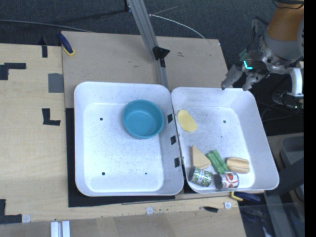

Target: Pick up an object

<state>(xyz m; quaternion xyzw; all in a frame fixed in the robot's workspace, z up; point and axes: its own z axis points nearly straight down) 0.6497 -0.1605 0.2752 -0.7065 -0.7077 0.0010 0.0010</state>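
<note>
Two white bins side by side on the surface (pixel 29 147). Left bin (pixel 89 132) carrying just a blue bowl (pixel 143 118) around its 12 o'clock. Right bin (pixel 247 127) with a yellow piece (pixel 186 121) at 10 o'clock and a tight cluster down at 6: tan wedge (pixel 199 158), green stick (pixel 217 161), bread roll (pixel 238 165), two small cans (pixel 201 177) (pixel 228 180). Jaws (pixel 238 79) parked over the right bin's 1 o'clock corner, spread apart, nothing in them.

Could easily clip the rim dropping from there. Going for the cluster = probably nudging neighbours or pinching two at once, cans likely rolling away. Bowl likely too wide, so slipping off the wall.
</note>
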